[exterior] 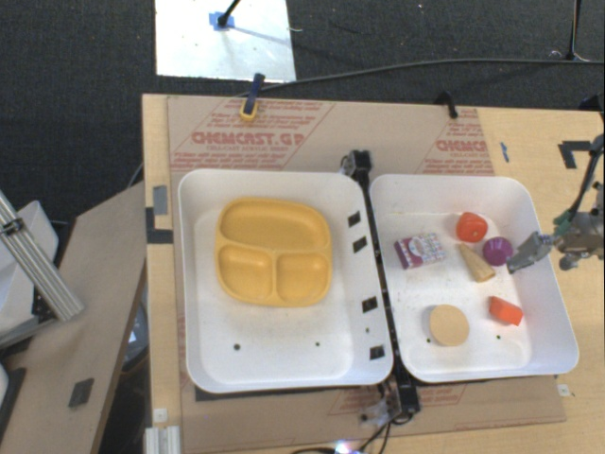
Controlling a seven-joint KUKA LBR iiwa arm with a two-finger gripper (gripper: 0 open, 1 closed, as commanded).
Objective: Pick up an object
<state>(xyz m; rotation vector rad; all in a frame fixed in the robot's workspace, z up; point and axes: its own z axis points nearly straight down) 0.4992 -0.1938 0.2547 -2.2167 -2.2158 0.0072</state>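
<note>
Two white bins side by side on the table (161,159). The left bin (203,348) has a yellow divided plate (274,252) lying flat toward its upper middle. The right bin (553,343) holds the loose pickable items: a red ball (472,226) near the top, a purple ball (497,250) just below and right of it, a tan wedge (477,263) touching or nearly touching the purple ball on its left, a small purple-and-white packet (419,251) further left, a round tan disc (449,325) low in the bin, an orange block (507,311) lower right.

The claw (526,253) comes in from the right edge, over the right bin's right side – its grey tip sits just beside the purple ball, on the ball's right. Nothing seen gripped by it; whether it is spread or closed, cannot tell – too small and blurred. The orange block lies below the claw, apart from it; the red ball is up-left of it.
</note>
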